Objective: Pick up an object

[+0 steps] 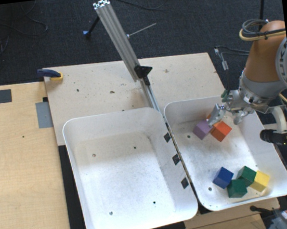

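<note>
In the right bin (208, 156), a purple block (201, 129) and an orange block (221, 131) lie side by side near the far end. My gripper (226, 113) hangs just above and behind the orange block, very close to its top edge. At the bin's near end there is a cluster of a blue block (223, 177), two green blocks (247, 174) (237, 188) and a yellow block (261, 180). I see no block lifted off the bin floor.
The left bin (119, 172) sits beside the right one, with black clips (176, 159) along the shared wall. A slanted aluminium pole (120, 41) rises behind the bins. A blue and yellow clamp (49, 74) lies at the bench's far left corner.
</note>
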`<state>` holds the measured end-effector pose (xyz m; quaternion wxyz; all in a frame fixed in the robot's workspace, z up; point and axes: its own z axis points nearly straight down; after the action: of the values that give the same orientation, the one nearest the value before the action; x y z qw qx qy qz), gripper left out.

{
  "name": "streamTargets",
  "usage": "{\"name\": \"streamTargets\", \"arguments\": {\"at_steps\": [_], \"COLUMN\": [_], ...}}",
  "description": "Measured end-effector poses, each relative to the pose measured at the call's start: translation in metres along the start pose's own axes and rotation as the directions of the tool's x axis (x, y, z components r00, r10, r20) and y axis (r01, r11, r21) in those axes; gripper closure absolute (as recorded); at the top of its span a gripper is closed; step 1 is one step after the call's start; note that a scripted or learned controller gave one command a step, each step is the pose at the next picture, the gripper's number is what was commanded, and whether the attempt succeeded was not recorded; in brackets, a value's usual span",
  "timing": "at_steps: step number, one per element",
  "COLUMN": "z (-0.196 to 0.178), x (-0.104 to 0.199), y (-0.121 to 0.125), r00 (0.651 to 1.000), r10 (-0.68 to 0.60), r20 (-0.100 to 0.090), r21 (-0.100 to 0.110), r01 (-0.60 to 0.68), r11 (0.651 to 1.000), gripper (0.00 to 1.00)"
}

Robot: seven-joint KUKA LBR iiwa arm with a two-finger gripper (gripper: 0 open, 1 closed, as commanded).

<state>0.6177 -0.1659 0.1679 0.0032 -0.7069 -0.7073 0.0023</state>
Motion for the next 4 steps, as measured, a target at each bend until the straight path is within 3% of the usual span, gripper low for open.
{"name": "streamTargets", "arguments": {"at_steps": [1, 2, 3, 4], "z": [0.036, 0.042, 0.032, -0.031], "x": [-0.001, -0.003, -0.004, -0.005], "y": [-0.002, 0.003, 0.004, -0.001], "r00": [1.000, 1.000, 1.000, 1.000], "r10": [-0.001, 0.002, 0.006, 0.000], "r20": [0.005, 0.009, 0.009, 0.002], "r21": [-0.018, -0.031, -0.034, -0.011], "r01": [0.001, -0.002, -0.006, 0.000], "r11": [1.000, 1.000, 0.999, 1.000], "gripper": [0.00, 0.00, 1.00, 1.00]}}
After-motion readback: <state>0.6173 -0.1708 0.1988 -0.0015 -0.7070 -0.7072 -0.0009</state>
